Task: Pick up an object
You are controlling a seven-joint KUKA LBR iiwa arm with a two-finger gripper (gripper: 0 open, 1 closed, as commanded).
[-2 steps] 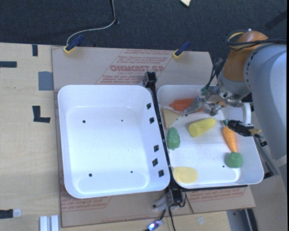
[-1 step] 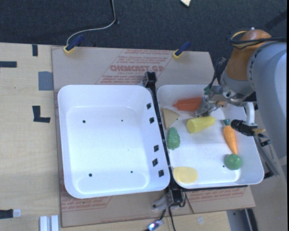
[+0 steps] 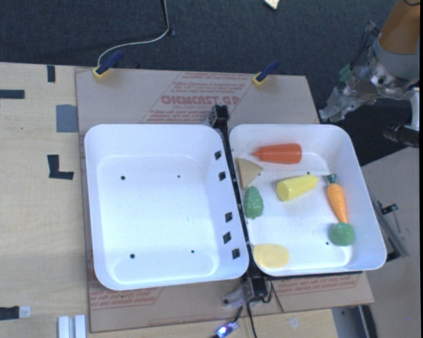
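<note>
**Crowded bin, gripper off to one side**

The gripper (image 3: 340, 103) hung outside the right bin (image 3: 362, 189), past its far right corner, and whether it was open or shut could not be told. Every candidate lay in that bin: a red piece (image 3: 276, 153) near the far wall, a yellow roll (image 3: 296, 187) in the middle, a carrot (image 3: 337, 201) by the right wall, a green lump (image 3: 253, 203) and a tan wedge (image 3: 247, 171) against the divider, and a yellow blob (image 3: 271, 255) at the near edge.

Most pieces sat close to a wall or a neighbour, so a descent would likely clip the rim or nudge two things at once. The rounded shapes looked prone to rolling or squirting free of a pinch. The yellow roll seemed the safest target.
</note>
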